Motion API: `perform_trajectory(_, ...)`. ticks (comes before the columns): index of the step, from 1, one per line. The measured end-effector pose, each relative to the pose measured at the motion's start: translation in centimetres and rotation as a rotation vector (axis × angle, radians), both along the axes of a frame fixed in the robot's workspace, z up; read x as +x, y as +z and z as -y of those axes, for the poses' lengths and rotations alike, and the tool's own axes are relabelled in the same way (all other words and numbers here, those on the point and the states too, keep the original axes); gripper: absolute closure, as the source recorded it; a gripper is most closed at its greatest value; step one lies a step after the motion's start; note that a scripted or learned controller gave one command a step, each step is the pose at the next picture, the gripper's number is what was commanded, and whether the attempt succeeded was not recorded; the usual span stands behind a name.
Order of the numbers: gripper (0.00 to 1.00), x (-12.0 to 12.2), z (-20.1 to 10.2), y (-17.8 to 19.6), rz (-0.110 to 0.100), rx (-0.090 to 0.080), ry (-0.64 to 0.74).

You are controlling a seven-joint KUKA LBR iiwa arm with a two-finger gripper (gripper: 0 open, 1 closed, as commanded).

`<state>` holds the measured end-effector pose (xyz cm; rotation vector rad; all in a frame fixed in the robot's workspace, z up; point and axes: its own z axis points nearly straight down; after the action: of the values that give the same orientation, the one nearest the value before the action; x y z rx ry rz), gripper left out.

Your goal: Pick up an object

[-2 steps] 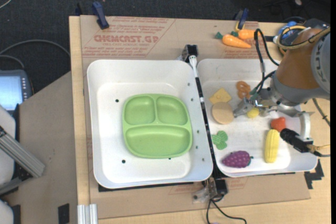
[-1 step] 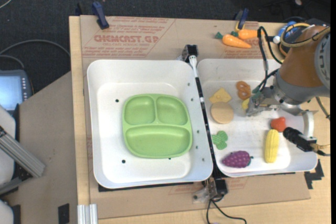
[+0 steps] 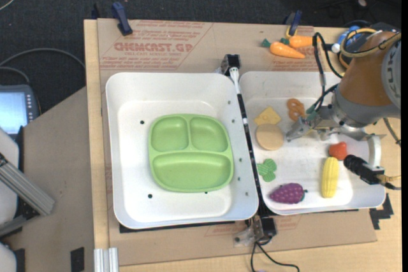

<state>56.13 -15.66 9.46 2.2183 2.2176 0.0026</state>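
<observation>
My gripper [image 3: 298, 131] is low over the right bin [image 3: 357, 200], just right of a round tan piece [image 3: 269, 137] and below an orange-brown piece [image 3: 295, 108]. A yellow cheese wedge [image 3: 268, 116] lies above the tan piece. Further in the same bin are a red tomato [image 3: 338, 150], a yellow corn cob [image 3: 329, 176], purple grapes [image 3: 288, 193] and a green leafy piece [image 3: 266, 169]. I see nothing lifted off the bin floor. The grey and orange arm [image 3: 366, 83] covers the bin's far right corner.
The left bin [image 3: 127, 194] holds a green divided plate [image 3: 190, 153]. Two toy carrots [image 3: 288, 48] lie on the cardboard behind the right bin. A black clamp [image 3: 232, 64] sits where the bins meet. Cables run along the right edge.
</observation>
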Motion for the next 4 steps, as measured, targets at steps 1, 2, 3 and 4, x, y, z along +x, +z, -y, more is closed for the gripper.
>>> perform_trajectory(1,0.0,-4.9,6.6,-0.9,-0.005,0.014,0.001)
perform_trajectory(2,0.0,-8.4,5.7,-1.0,-0.009,0.005,-0.001)
perform_trajectory(3,1.0,-8.2,5.8,0.0,-0.003,0.002,-0.001)
perform_trajectory(4,1.0,-7.9,-1.7,12.6,0.009,0.001,0.01)
